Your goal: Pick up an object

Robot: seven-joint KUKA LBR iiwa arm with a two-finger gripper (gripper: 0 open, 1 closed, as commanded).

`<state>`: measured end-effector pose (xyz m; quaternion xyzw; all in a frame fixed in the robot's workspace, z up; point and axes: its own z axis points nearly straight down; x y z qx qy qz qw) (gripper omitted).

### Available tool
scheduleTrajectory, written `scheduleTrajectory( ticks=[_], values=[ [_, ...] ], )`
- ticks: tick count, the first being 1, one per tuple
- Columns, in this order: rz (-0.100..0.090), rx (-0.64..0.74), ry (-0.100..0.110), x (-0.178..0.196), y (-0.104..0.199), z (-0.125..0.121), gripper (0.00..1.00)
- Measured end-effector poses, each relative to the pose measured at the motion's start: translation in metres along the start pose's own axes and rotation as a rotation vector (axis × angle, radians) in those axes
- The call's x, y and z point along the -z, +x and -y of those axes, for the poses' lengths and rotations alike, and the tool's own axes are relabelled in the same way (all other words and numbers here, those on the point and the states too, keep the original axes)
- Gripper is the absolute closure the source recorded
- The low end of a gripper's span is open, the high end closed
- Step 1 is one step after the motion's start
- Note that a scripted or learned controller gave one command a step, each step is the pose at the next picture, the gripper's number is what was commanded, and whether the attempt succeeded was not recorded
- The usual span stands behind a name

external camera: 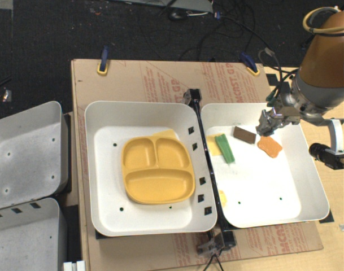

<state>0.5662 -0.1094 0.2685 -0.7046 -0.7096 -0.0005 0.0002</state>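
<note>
The right bin [268, 196] holds a green bar [225, 148], a dark brown block [244, 134] and an orange piece [269, 147], all near its far side. My gripper [266, 125] hangs over that far side, just right of the brown block and just above the orange piece in the view. Nothing shows in its grip. A small yellow piece [212, 145] lies against the bin's left wall beside the green bar, and another yellow piece [221, 197] sits lower along the same wall.
The left bin [104, 151] holds a yellow divided plate [159, 170]. A black divider with clips [201, 151] runs between the bins. Grey lids [25, 151] lie off the bench to the left. A black fitting [324, 154] sits by the right bin's right rim.
</note>
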Motion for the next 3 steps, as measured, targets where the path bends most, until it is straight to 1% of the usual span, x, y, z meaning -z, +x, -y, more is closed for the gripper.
scheduleTrajectory(
  ticks=[2, 3],
  values=[
    [-0.001, 0.001, 0.003, -0.035, 0.110, 0.019, 1.00],
    [-0.001, 0.001, 0.003, -0.043, 0.161, 0.035, 1.00]
  ],
)
